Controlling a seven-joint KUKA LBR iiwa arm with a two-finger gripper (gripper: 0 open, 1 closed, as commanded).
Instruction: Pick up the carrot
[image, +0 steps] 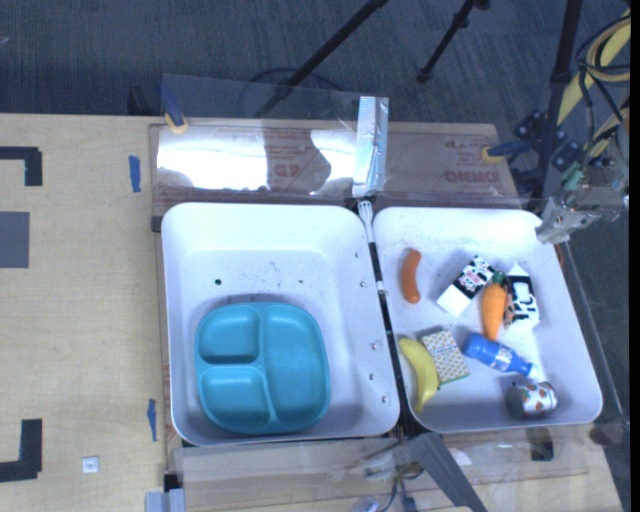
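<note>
While the tool (560, 222) hangs over the far right corner of the right-hand shallow white bin (580, 330), above the carrot and clear of it, whether it is open or closed cannot be told, as it shows only as a pale metal shape at the rim. The small orange carrot with a green top (492, 308) lies in that right-hand bin, its green end pointing toward the far wall. A black-and-white patterned box (467, 285) sits just beside the carrot on its left, and a second black-and-white packet (520, 299) touches the carrot on its right. Just below the carrot lies a blue plastic bottle (495, 355), tilted, and further below that a small silver can (530, 398). Left of the carrot, past the patterned box, an orange-red sausage shape (411, 276) lies well apart from it. Below and left of the carrot rest a speckled tan sponge (445, 357) and, touching the sponge, a yellow banana (420, 370). Far to the carrot's left, in the left-hand white bin (200, 240), sits a teal plastic divided plate (262, 367). Both bins stand on a pale wooden surface (70, 300)
</note>
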